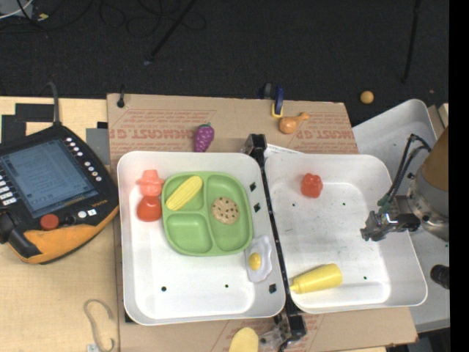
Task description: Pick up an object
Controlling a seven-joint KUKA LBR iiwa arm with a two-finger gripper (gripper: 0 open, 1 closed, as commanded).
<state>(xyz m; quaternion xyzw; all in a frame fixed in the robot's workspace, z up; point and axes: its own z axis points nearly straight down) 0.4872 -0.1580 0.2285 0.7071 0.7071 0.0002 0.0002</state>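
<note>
The dark metal gripper hovers over the right shallow white plastic bin, near a yellow plastic bottle and red pepper toy; whether it grasps anything, I cannot tell.

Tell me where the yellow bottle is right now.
The yellow bottle lies on its side in the right-hand bin, near that bin's front left corner, below the red toy and left of the gripper.
</note>
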